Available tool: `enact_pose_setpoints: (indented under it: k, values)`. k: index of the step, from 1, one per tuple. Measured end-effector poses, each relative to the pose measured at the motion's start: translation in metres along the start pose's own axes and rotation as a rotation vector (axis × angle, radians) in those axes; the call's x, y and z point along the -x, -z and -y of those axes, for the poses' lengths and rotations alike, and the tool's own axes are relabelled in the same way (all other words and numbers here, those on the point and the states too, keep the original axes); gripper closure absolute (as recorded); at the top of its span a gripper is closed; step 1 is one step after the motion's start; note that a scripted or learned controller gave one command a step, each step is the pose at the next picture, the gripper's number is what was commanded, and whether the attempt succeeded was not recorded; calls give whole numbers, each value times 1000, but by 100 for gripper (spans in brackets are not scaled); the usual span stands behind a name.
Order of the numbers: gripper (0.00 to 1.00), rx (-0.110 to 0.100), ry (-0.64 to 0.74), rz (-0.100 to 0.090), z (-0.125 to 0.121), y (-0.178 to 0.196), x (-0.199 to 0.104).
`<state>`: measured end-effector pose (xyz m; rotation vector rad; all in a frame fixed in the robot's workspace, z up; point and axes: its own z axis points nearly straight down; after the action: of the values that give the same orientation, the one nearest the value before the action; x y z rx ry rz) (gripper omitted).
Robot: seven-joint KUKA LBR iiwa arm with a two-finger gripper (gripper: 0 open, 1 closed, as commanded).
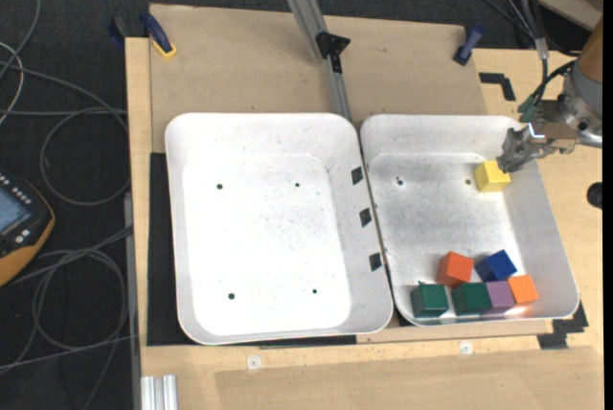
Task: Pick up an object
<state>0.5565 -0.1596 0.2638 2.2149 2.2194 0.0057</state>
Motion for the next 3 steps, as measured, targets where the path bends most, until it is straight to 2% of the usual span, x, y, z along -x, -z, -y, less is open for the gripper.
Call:
enact_pose_setpoints:
  k: [1, 2, 3]
  values:
    - [100, -8, 4, -4, -13, -13, -49]
    - [100, -3, 5, -3, -35, -5, -97]
    - [100, -5, 5, -3, -62, -18, -148]
